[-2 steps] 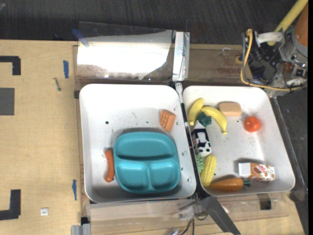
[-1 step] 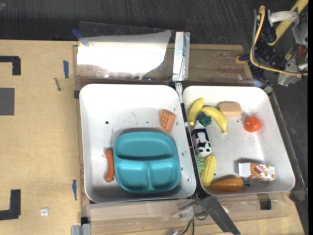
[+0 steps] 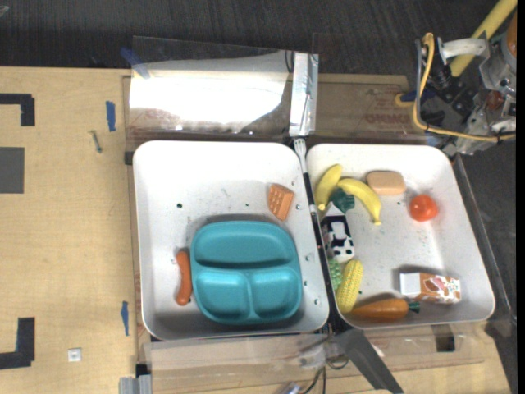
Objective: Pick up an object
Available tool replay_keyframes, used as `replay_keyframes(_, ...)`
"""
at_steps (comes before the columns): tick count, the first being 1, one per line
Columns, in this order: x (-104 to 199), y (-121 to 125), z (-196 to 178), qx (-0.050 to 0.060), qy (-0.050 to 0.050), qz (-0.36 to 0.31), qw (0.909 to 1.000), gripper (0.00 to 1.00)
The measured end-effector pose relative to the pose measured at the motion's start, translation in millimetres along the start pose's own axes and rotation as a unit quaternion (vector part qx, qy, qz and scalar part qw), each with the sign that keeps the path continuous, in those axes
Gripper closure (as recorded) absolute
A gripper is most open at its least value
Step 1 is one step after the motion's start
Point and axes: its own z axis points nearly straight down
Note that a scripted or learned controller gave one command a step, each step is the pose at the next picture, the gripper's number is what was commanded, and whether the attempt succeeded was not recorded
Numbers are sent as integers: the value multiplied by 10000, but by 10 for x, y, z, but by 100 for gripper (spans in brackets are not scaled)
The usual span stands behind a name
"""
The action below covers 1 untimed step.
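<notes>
Nothing has been lifted so far, judging from how the things lie: every item rests on a bin floor. The arm (image 3: pixel 484 23) sits beyond the far right corner of the right bin (image 3: pixel 472 220), outside its rim, among yellow cabling. The pincer (image 3: pixel 480 125) appears there as a tangle of metal and wire just off that corner; whether it is released or clenched cannot be told, and nothing shows in it.

Right bin contents: a banana (image 3: pixel 349 191) near the far left corner, close to the wall shared with the left bin; a tan bun (image 3: pixel 385 182) just beside it along the far edge; a red tomato (image 3: pixel 423 208) nearer the right edge. A small black-and-white cow (image 3: pixel 338 236) lies against the shared wall, a corn cob (image 3: pixel 350 282) below it. At the near edge, a carrot (image 3: pixel 381 308) and a small carton (image 3: pixel 431 286) lie close together.

Left bin (image 3: pixel 156 220): a teal divided tray (image 3: pixel 246 271) takes up the near half; a sausage (image 3: pixel 184 277) lies just beside the tray's left edge; an orange wedge (image 3: pixel 280 200) sits near the far right corner.

Judgement: task at its start. Choosing a target, approach, descent, closing and lift all remain. The tomato and bun lie nearest the arm and stand apart from their neighbours, so they look the easier candidates.
</notes>
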Motion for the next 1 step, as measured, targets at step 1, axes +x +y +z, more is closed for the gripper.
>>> replay_keyframes(1, 13, -41, -123, 17, 33, -14, 10000, 100)
